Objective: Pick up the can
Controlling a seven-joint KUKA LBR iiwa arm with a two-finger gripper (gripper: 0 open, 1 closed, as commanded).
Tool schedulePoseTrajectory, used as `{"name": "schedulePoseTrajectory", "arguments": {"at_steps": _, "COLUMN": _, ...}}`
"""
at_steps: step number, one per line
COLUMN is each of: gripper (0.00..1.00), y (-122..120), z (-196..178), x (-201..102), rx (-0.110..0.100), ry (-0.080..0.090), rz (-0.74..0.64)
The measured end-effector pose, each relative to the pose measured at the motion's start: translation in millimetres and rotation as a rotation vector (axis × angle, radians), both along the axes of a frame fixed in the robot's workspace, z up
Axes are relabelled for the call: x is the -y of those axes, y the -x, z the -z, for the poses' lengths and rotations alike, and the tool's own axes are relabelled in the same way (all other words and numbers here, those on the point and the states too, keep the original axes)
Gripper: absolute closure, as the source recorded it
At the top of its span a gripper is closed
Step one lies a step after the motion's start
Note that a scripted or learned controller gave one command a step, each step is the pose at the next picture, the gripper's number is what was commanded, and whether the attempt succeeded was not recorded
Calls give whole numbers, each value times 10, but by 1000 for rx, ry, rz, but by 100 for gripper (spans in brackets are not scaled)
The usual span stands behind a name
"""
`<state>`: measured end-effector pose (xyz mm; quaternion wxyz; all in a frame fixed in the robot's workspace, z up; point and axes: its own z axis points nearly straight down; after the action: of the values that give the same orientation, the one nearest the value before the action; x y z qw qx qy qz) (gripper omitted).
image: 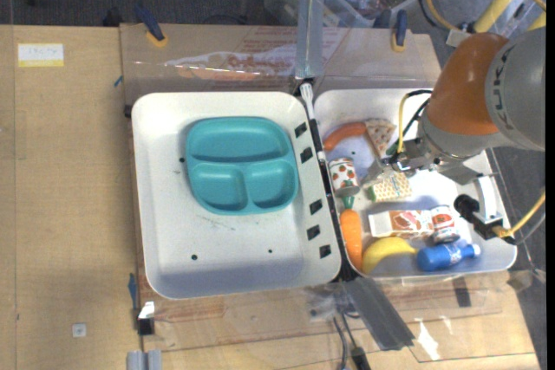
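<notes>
Left of the fingers [395, 172], whose state is unclear, lies the can [343, 176].

The arm reaches into the right bin [499, 260], its pincer [392, 172] low beside the can [343, 175]; a teal tray [241, 164] lies in the left bin [165, 256].

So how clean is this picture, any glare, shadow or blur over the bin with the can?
Camera view: soft overall, small labels unreadable. Even light, no harsh glare on the right bin. The arm covers part of that bin and darkens the spot around the gripper. The can is small and slightly blurred. The teal tray shows mild sheen.
</notes>
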<state>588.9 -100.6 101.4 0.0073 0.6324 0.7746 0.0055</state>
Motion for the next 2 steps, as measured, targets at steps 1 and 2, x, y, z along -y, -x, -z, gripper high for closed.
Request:
{"name": "schedulePoseTrajectory", "arguments": {"at_steps": 1, "gripper": 100, "y": -371, "z": -846, "x": -597, "rx": -15, "ry": -2, "rz": 135}}
{"name": "schedulePoseTrajectory", "arguments": {"at_steps": 2, "gripper": 100, "y": -252, "z": -908, "x": -1137, "rx": -19, "ry": -4, "rz": 238}}
